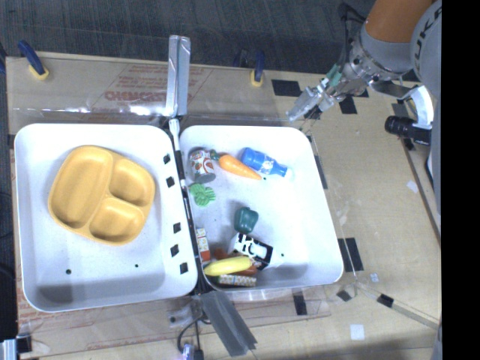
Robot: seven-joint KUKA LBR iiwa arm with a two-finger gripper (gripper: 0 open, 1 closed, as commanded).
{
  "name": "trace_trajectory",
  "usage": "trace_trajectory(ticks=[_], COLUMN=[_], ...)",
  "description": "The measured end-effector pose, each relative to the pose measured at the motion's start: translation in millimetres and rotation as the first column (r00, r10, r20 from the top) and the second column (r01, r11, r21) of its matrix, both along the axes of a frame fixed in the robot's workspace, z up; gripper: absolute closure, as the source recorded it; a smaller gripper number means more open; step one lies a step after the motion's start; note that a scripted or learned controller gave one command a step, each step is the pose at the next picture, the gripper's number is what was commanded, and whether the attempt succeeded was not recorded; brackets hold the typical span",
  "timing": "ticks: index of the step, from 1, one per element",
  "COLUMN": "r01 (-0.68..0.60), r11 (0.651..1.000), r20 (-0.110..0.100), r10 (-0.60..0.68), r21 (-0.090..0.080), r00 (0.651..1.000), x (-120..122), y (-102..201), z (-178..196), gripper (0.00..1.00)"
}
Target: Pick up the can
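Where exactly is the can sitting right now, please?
The can lies in the right bin, at its upper-left corner by the divider, just left of the carrot and above the green toy.

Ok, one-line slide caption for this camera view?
Gripper hovers outside the right bin's far corner; the can lies inside beside a carrot.

Carrot [240,167] tight beside can [200,163]

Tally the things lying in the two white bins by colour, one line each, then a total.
Yellow: 2, the tray and banana
Orange: 1, the carrot
Blue: 1, the bottle
Green: 2, the leafy toy and teal cup
Grey, printed: 1, the can
Black and white: 1, the cow toy
Total: 8
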State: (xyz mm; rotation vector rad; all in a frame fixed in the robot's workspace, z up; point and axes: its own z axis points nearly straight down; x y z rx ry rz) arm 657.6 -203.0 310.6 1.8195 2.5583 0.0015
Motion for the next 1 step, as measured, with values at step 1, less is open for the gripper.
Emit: trace_trajectory(ticks=[1], r01=[0.461], r11=[0.887], r20=[-0.007], r10=[-0.461], r21=[-0.001], r00=[0.887], x=[-0.7], y=[32.3], z=[-77.3], gripper=[0.0])
